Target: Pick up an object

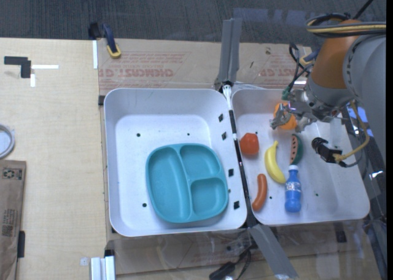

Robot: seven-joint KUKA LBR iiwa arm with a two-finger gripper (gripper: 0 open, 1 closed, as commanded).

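Observation:
My gripper (287, 113) hangs over the back of the right bin (344, 211), reaching in from the right. It is shut on a small orange toy (281, 118), which sits between its fingers near the bin's back left area. In front of it in the same bin lie a red tomato (249, 143), a yellow banana (274, 163), a watermelon slice (295, 148), a blue bottle (293, 190) and a red sausage (260, 191).
The left bin (123, 150) holds a teal divided plate (186, 182). A black cable end (324, 148) dangles from the arm over the right bin. A grey divider post (229, 51) rises between the bins at the back.

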